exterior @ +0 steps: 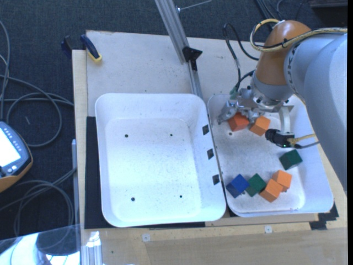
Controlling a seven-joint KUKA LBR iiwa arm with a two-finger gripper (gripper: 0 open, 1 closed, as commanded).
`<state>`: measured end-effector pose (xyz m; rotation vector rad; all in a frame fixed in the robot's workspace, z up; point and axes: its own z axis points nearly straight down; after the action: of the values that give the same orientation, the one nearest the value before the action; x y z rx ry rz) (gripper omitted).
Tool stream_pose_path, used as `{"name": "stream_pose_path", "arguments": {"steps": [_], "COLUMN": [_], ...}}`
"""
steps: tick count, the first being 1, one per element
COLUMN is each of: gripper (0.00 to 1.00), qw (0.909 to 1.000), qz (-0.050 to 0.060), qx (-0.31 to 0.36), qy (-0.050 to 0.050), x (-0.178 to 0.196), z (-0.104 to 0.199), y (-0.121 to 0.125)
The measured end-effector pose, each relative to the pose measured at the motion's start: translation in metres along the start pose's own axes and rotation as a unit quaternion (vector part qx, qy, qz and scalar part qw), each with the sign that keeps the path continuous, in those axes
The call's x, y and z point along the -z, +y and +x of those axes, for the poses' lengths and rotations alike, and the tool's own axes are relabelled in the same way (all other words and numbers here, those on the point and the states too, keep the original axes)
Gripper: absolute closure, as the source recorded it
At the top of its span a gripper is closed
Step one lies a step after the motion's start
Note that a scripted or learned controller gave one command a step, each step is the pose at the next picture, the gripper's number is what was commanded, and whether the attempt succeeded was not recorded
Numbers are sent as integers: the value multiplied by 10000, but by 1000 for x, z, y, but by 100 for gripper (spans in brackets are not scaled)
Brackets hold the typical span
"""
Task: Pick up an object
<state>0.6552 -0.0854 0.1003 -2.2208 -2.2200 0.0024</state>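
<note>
My gripper (245, 112) hangs low over the far end of the right bin (248, 154), below the orange wrist band. Directly under it lie a red-orange block (238, 122) and an orange block (259, 126), side by side and nearly touching. The gripper's body hides their upper edges, so I cannot tell whether either block is held. Further towards the near end of the same bin lie a dark green block (290, 159), a blue block (237, 185), a green block (256, 184) and two orange blocks (282, 178) (271, 190).
The left bin (100, 110) sits beside the right one, with a shared raised rim between them. A slanted metal post (174, 21) stands behind the bins. A blue and yellow tool (91, 47) lies at the bench's far left corner. Cables trail on the floor to the left.
</note>
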Motion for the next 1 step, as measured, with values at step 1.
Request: {"name": "stream_pose_path", "arguments": {"steps": [1], "gripper": [100], "qw": [10000], "qz": [-8], "qx": [11], "qy": [-2], "x": [11], "z": [0], "y": [1]}}
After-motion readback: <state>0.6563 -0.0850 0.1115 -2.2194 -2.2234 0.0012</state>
